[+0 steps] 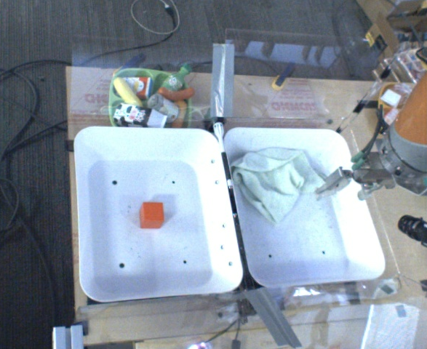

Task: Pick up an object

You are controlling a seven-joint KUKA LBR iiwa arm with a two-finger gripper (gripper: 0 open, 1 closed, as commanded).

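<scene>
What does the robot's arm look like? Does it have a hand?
The arm is a thick, rounded grey tube with a bright orange band above its wrist. Instead of a hand it has a small metal gripper with two thin grey fingers, and there are little green bits near the wrist.

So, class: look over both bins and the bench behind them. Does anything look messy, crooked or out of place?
The pale green cloth in the right bin lies crumpled in a heap, not flat. Behind the left bin, a small green basket holds a jumble of toys. The orange block sits neatly.
</scene>
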